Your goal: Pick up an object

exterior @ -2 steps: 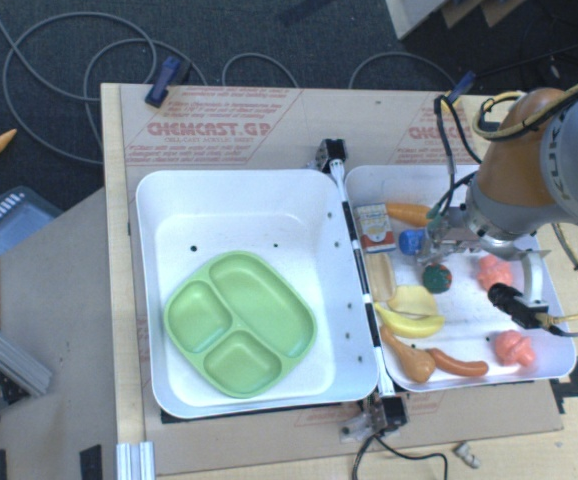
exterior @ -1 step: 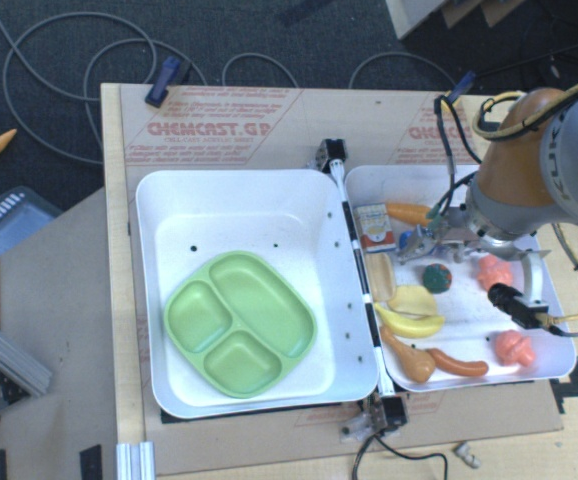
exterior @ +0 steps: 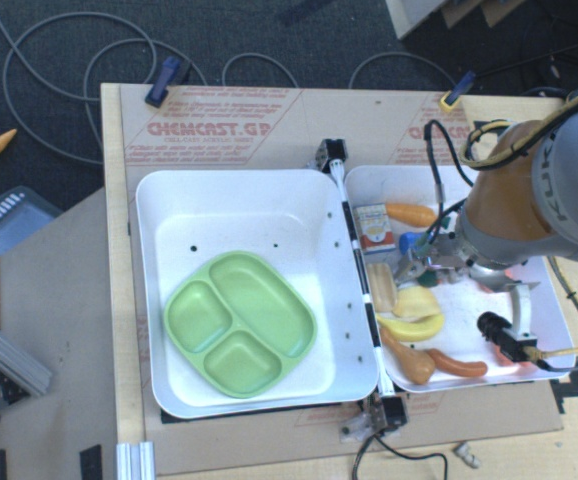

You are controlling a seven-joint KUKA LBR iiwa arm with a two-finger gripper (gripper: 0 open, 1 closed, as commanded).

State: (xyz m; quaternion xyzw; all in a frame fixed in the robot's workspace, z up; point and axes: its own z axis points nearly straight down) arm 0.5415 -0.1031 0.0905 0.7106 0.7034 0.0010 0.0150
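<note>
My gripper (exterior: 421,266) is low in the right bin (exterior: 544,298), near its left side, with the grey arm coming in from the right. It hovers over a cluster of toy foods. A yellow banana (exterior: 415,314) lies just below it and a small blue item (exterior: 409,242) sits right at its upper edge. An orange carrot (exterior: 410,212) and a small white and orange box (exterior: 371,223) lie further back. Nothing is clearly visible between the fingers.
A pale wooden block (exterior: 381,286) rests along the right bin's left wall. A brown pear-like piece (exterior: 415,364) and an orange sausage (exterior: 458,366) lie at the front. The left bin (exterior: 169,208) holds a green divided plate (exterior: 239,323).
</note>
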